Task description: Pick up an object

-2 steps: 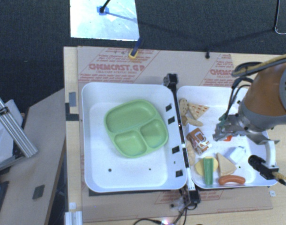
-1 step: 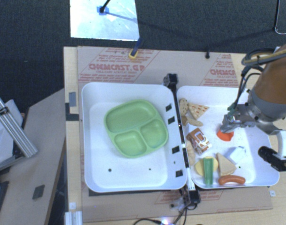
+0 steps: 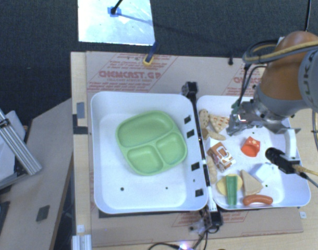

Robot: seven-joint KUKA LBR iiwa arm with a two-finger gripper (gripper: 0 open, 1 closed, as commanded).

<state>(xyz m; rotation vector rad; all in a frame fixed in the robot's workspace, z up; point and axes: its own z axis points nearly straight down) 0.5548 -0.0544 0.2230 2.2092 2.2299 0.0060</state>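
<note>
My gripper [image 3: 235,125] hangs over the upper left part of the right bin [image 3: 300,189], just right of some tan flatbread pieces [image 3: 215,124]. A red-orange pepper [image 3: 251,147] lies below and to the right of it. Nearer the front lie a brown and white carton [image 3: 220,157], a green cucumber stick [image 3: 231,189], a tan sandwich wedge [image 3: 249,182] and a red sausage [image 3: 257,200]. Nothing shows as held by the gripper.
The left bin [image 3: 104,155] holds a green divided plate [image 3: 151,142]. A dark divider [image 3: 198,139] runs between the two bins. The arm's grey and orange body [image 3: 286,74] overhangs the right bin's far right corner.
</note>
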